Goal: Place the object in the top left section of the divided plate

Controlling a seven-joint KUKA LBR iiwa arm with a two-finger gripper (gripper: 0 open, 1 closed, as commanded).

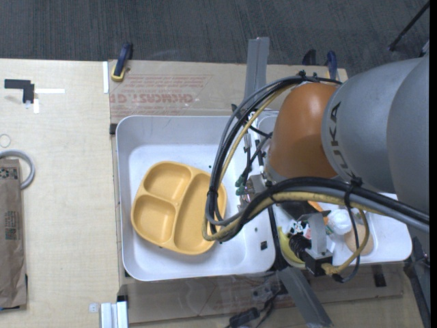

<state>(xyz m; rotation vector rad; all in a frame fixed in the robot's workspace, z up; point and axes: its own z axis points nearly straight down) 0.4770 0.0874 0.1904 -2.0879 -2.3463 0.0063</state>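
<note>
Jaws' state cannot be told; the grey arm (382, 128) lettered "KUKA" hangs right of the yellow plastic divided plate (176, 207).

A smooth, faintly glossy yellow plastic is noted on the divided plate (174, 207), glossy white plastic on the left bin (136, 149), matt pale wood on the bench (58, 183), and satin grey with glossy orange casing on the arm (355, 132).

The arm (382, 128) is bulky grey metal with a glossy orange band (300, 132), black lettering, and looping black and yellow cables (225, 162).
</note>
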